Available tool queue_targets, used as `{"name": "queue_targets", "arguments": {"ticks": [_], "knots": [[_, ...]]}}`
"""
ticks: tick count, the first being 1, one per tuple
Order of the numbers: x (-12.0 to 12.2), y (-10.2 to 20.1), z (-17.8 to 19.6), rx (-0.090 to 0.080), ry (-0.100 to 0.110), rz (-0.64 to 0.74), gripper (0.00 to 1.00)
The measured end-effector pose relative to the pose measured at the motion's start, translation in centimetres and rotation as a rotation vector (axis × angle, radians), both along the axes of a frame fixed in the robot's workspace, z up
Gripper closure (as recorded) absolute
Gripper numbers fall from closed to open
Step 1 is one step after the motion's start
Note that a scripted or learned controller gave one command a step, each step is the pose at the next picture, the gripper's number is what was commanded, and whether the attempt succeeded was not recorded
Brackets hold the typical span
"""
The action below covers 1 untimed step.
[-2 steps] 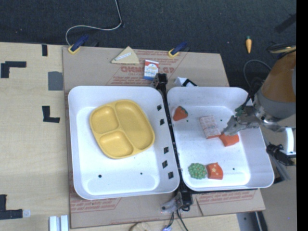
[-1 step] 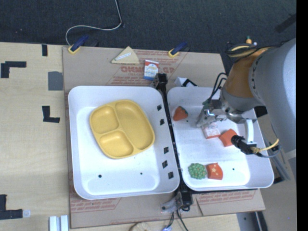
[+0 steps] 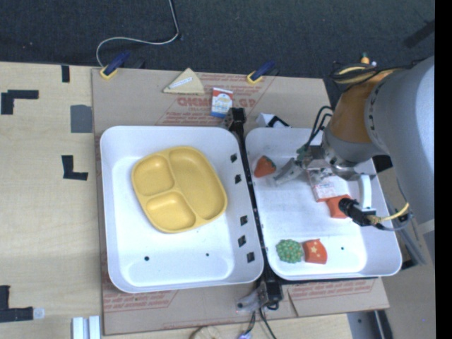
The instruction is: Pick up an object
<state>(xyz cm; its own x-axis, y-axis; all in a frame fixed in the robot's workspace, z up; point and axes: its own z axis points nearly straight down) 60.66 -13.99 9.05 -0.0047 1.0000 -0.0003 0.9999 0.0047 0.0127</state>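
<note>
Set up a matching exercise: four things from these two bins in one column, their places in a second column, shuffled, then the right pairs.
Things:
1. yellow divided plate
2. green toy
3. orange piece
4. gripper

Places:
A. right bin, near front edge, beside a red piece
B. right bin, near the divider, just left of the gripper
C. in the left bin
D. over the right bin's back half

Pairs: 1-C, 2-A, 3-B, 4-D
</note>
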Motion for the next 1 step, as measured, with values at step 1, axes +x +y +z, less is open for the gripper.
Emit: {"name": "queue_targets", "arguments": {"ticks": [1], "knots": [[4.51, 2.85, -0.64, -0.006, 0.048, -0.002, 0.0]]}}
